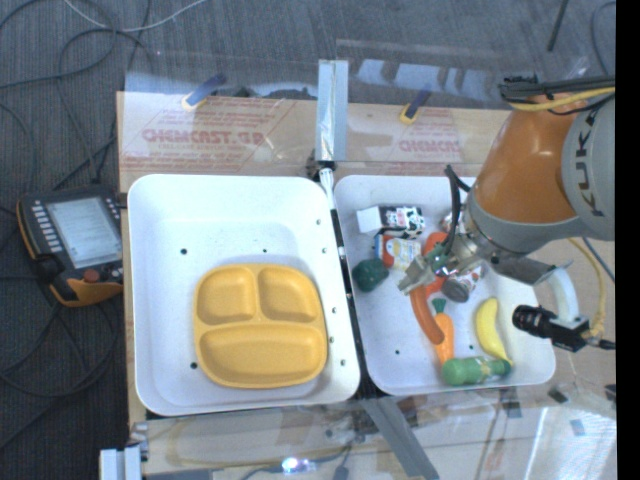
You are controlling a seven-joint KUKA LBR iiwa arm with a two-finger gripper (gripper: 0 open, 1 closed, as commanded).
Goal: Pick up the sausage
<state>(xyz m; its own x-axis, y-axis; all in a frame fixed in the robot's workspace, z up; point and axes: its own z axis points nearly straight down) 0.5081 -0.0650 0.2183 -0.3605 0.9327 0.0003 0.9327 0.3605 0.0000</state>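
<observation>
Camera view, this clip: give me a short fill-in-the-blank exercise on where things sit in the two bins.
1. The yellow tray lies in the ____ bin.
2. The banana lies in the ____ bin.
3. The yellow tray has ____ compartments.
4. The arm's band is ____ in colour.

Missing words: left; right; three; orange

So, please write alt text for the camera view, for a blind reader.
The grey and orange arm lowers its end effector into the right bin among toy foods: a carrot, a banana. The left bin holds a yellow divided plate.
</observation>
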